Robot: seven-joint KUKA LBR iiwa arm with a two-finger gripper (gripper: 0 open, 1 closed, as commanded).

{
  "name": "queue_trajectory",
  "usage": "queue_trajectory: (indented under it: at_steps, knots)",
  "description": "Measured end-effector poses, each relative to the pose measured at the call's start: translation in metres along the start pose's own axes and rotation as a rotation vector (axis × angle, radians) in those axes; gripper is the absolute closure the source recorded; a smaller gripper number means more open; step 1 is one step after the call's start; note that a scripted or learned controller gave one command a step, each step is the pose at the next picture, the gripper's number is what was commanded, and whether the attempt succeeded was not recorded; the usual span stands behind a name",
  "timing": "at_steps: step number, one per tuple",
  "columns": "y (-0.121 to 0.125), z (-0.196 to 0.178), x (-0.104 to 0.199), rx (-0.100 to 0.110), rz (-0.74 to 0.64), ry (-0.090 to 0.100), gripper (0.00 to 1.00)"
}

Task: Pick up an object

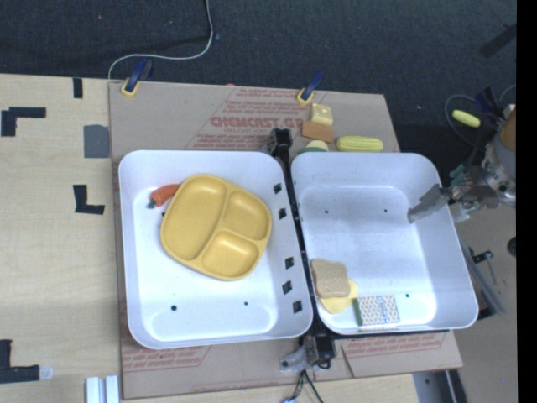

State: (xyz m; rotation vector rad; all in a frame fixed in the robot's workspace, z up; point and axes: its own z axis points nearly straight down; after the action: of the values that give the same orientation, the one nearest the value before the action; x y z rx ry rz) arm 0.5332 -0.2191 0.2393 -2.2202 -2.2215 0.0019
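In the right bin (pixel 369 175), a slice of toy toast (pixel 331 277) lies near the front left corner on top of a yellow piece (pixel 339 302). Beside them sits a small patterned pad with a green edge (pixel 377 311). The left bin (pixel 138 250) holds a yellow divided plate (pixel 216 226), with an orange carrot-like toy (pixel 163 194) poking out from under its far left side. My gripper (pixel 426 206) hangs over the right bin's right rim, well away from the toast and the pad, with nothing seen in it.
Behind the bins, on the cardboard sheet (pixel 243 116), lie a brown block (pixel 318 124), a yellow corn cob (pixel 360 144) and a pale green piece (pixel 315 146). A black divider with clips (pixel 289 225) runs between the bins. Cables and arm parts crowd the far right (pixel 491 166).
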Motion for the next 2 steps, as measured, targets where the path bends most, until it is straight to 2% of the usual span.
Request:
queue_trajectory:
  at_steps: [1,2]
  knots:
    - [0.009,0.063,0.097,0.004,-0.008,0.004,0.00]
    - [-0.008,0.156,0.124,-0.007,0.003,-0.002,0.00]
